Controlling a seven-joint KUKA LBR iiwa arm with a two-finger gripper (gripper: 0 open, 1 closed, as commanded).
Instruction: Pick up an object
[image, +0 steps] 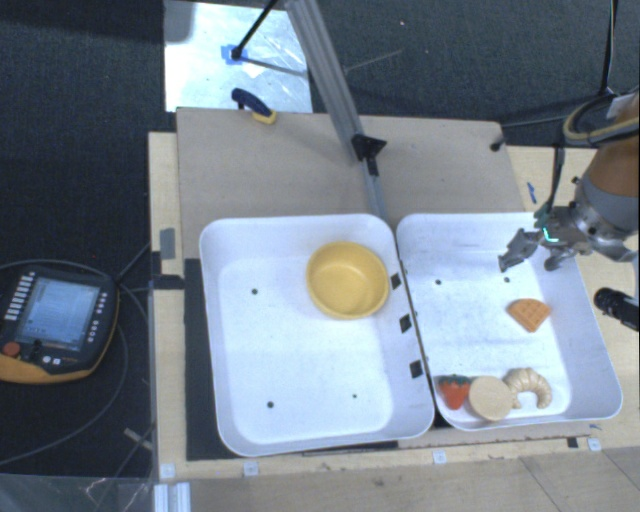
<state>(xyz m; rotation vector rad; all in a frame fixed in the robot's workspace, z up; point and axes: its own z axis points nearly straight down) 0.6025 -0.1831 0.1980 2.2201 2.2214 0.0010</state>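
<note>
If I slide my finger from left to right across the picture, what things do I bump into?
Control pad → yellow bowl → strawberry → round cracker → orange waffle piece, with the gripper hovering above it.

This is looking like a robotics lab or test cell, not a home or shop. Two shallow white plastic bins (300, 400) are sitting side by side on a plain tan board bench (440, 160) that is standing on dark grey carpet (80, 120). A handheld robot control pendant with an orange body and lit screen (55, 320) is lying on the floor at the left, its black cable (135, 262) trailing away. A grey metal tripod leg (330, 75) is slanting across the bench, and a grey industrial arm (610, 190) is reaching in from the right.
</note>
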